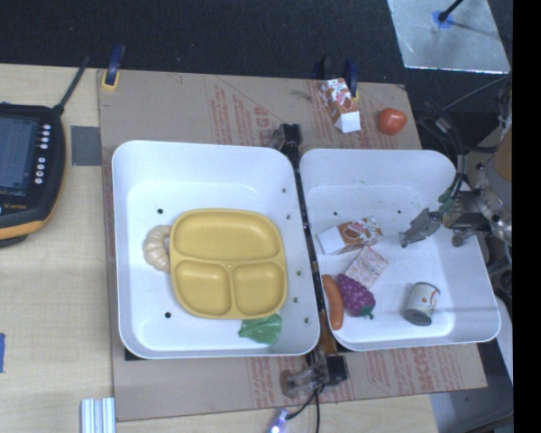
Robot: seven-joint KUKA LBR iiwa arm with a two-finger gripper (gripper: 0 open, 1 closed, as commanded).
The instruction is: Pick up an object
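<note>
The right bin (392,170) is my landmark. Jaws (413,235) hang inside it, near its right wall, w/ fingers spread apart and nothing between them; bare white floor sits under and left of them. Arm (473,210) comes in over the bin's right rim, so that edge is crowded. Most free room in the right bin is its far half, up toward the back wall.

Objs to pick all crowd the right bin's near-left part: a small carton (350,234) w/ a white end, a flat packet (367,266) just nearer, purple grapes (355,295) touching the packet's near corner, a carrot (333,301) along the bin's left wall just beside the grapes. A tin can (421,303) lies on its side, apart from the rest, near the near-right corner.

Left of the right bin, touching rim to rim, is the left bin (135,183), w/ a yellow divided tray (227,262) taking up most of the floor, a pale bread-like item (157,247) at the tray's left edge, a green thing (261,329) at its near edge.

Beyond the right bin's back wall, on brown cardboard (207,106): a juice box (341,104) and a red tomato (391,120). Table (45,314) is light wood; a tablet-type pendant (18,170) lies far left of everything. Dark floor (207,16) behind.
</note>
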